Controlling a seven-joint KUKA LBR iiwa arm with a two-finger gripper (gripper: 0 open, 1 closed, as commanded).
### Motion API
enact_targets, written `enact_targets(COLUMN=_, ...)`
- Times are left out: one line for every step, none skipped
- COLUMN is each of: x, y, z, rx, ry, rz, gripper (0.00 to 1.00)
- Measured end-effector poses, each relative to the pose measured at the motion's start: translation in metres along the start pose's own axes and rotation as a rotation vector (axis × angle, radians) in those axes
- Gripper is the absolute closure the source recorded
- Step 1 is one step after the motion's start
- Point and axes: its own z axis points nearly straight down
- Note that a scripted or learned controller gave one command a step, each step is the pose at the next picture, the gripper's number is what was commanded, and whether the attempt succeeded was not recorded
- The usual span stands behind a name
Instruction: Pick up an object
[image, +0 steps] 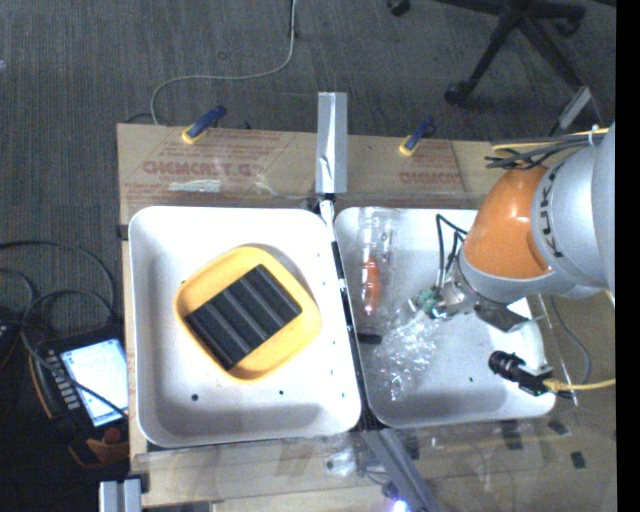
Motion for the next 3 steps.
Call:
enact_targets(x=-0.004, y=0.023, z=0.009, rx=-0.005, ry=0.004, rz=-0.407, gripper=1.00)
enact_targets(x=-0.047, y=0.048, z=0.011, rx=-0.009, ry=0.006, rz=-0.798, gripper=1.00)
enact_targets(x=-0.046, y=0.047, z=0.013, rx=-0.008, ry=0.008, rz=-0.798, gripper=0.00)
